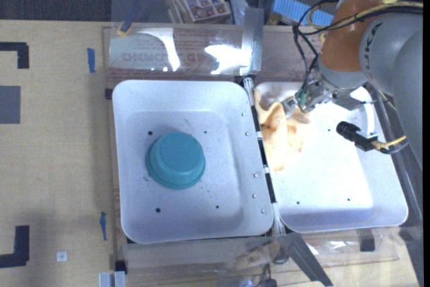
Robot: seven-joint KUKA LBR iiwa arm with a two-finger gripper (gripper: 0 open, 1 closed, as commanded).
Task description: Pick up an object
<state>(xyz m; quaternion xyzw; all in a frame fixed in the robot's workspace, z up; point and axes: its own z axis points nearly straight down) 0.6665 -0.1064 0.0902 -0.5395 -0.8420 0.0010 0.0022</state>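
Observation:
A tan, soft, crumpled object (276,130) lies in the right bin (336,195), against its left wall near the back. My gripper (299,108) is low in that bin's back left corner, right at the upper right edge of the tan object and seemingly touching it. The grey arm with its orange band comes in from the upper right and hides the wrist. In the left bin (134,215) a teal round bowl (176,159) rests upside down, a little left of centre.
A black cable end (356,134) hangs off the arm over the right bin. A clear plastic wall (175,54) stands behind the bins. Boxes and clutter lie on the floor beyond it. The right bin's white floor is overexposed.

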